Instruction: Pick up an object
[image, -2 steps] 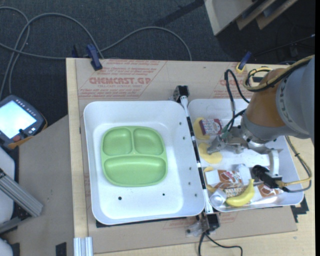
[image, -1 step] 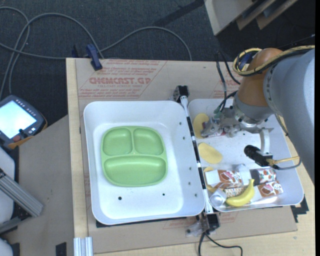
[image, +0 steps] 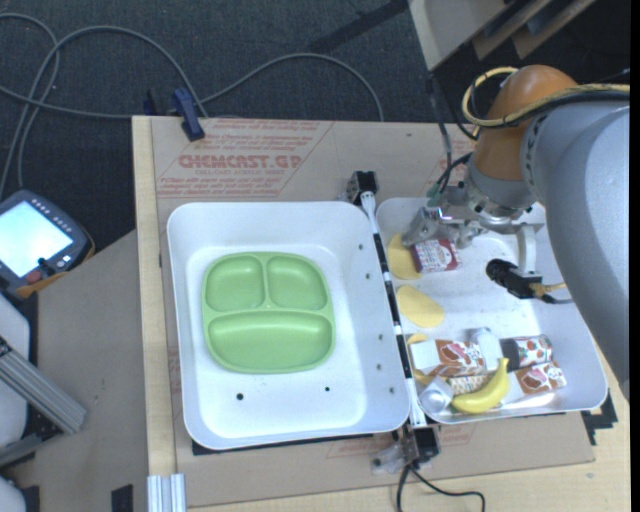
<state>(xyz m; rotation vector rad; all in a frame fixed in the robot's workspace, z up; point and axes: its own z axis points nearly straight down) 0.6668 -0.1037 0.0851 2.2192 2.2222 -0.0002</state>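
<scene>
The end effector (image: 440, 235) hangs low over the far left corner of the right bin (image: 575, 330), its fingers set on either side of a small red and white carton (image: 436, 257); whether they actually clamp it cannot be told. A yellow piece (image: 402, 260) lies just left of the carton and another (image: 421, 307) nearer. A banana (image: 481, 393) and more cartons (image: 458, 358) crowd the near end. The left bin (image: 190, 330) holds a green divided plate (image: 267, 311). Both bins sit on the desk (image: 160, 180).
</scene>
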